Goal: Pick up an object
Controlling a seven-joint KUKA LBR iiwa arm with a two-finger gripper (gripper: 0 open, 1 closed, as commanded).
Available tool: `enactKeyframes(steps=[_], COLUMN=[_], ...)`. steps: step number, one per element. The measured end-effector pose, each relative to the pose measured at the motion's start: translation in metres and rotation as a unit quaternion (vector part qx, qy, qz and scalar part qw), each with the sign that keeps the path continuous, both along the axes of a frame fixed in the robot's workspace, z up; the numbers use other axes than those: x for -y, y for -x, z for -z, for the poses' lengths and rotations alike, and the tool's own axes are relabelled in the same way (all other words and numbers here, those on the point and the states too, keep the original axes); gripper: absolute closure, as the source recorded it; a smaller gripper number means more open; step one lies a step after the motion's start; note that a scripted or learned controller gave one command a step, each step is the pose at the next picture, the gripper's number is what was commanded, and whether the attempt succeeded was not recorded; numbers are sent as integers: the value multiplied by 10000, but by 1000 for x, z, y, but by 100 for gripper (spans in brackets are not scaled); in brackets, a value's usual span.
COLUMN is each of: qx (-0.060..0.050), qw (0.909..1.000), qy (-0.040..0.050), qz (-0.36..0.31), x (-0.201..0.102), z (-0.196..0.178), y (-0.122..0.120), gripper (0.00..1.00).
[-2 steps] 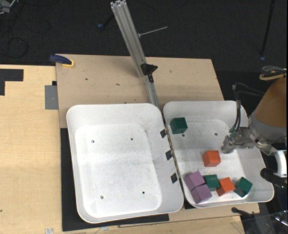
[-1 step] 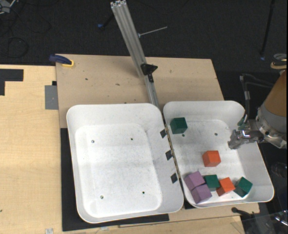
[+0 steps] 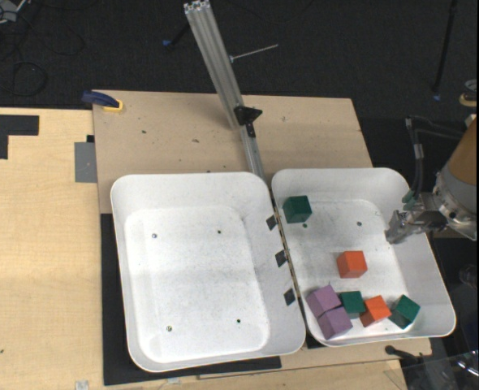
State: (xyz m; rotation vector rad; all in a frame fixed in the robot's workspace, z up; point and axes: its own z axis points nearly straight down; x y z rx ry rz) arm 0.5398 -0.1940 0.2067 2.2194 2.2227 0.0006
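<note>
Your gripper (image 3: 400, 227) hovers at the right bin's (image 3: 369, 181) right edge; you cannot tell its opening, and nothing shows in its hold. The red cube (image 3: 351, 263) lies alone mid-bin, the nearest target. Blocks clustered along the front wall (image 3: 357, 309) could crowd a grasp and make it slip

Bins: left bin (image 3: 134, 197) and right bin (image 3: 386, 177), white moulded plastic, smooth with a faint speckle and a soft sheen. Bench (image 3: 174, 132): pale wood board, matt. Slanted rail (image 3: 217, 63): ribbed extruded metal, silvery, satin. Blocks: green cube (image 3: 297, 209) and orange cube (image 3: 351, 263), matt, smooth-faced. Gripper (image 3: 398, 227): bare grey metal, dull.
</note>
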Motion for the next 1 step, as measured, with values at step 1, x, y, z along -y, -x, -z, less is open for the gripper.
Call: enactKeyframes(steps=[1], qx=[-14], qw=[10000], qy=[-17], qz=[-14], x=[-49], z=[-13], y=[7], gripper=[100])
